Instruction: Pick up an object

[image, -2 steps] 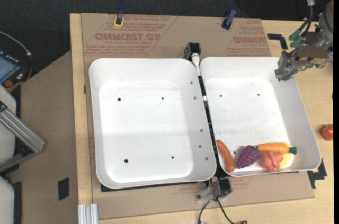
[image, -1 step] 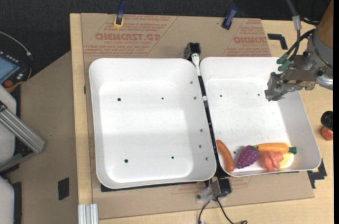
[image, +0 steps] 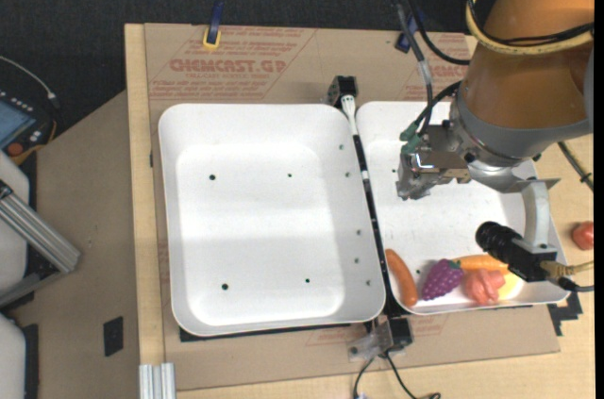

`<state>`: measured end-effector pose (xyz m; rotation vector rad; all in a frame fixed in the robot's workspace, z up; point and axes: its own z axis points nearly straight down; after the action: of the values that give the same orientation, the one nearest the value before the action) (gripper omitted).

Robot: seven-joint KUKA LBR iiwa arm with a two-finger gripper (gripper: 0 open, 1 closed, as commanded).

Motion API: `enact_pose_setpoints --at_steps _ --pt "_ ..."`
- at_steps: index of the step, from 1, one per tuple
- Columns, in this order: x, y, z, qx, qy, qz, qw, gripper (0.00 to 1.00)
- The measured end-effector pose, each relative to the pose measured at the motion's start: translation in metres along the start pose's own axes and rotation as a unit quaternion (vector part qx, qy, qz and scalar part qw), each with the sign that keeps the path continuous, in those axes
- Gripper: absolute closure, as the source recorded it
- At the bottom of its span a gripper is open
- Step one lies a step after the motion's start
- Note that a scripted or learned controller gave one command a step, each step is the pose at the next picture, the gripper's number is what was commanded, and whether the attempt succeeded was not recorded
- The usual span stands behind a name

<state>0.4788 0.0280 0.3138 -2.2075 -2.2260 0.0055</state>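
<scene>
My gripper (image: 412, 185) hangs over the middle of the right bin (image: 382, 138), with nothing visible in it. Toy food lies along that bin's near edge, below the gripper: an orange sausage (image: 401, 277) at the left, then a bunch of purple grapes (image: 440, 278), an orange carrot (image: 482, 263) and a pink piece (image: 483, 288) with a yellow piece (image: 511, 290) beside it. The gripper stands well apart from all of them. The grey and orange arm hides the bin's right part.
The left bin (image: 255, 218) lies beside the right one, with a black divider rail (image: 363, 190) between them. Both rest on a cardboard sheet (image: 236, 58). A small red thing (image: 585, 235) lies outside the bins at the far right.
</scene>
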Motion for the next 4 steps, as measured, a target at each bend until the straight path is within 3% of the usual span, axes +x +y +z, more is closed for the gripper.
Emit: enact_pose_setpoints --at_steps 1,2,3,4 --pt "0.066 0.001 -0.045 -0.006 0.000 0.000 1.0000 1.00" --pt "0.106 0.000 0.058 0.003 -0.002 0.002 1.0000 1.00" --pt "0.172 0.001 0.068 -0.003 0.000 0.001 1.0000 1.00" --pt "0.191 0.067 0.088 -0.006 -0.001 0.003 1.0000 1.00"
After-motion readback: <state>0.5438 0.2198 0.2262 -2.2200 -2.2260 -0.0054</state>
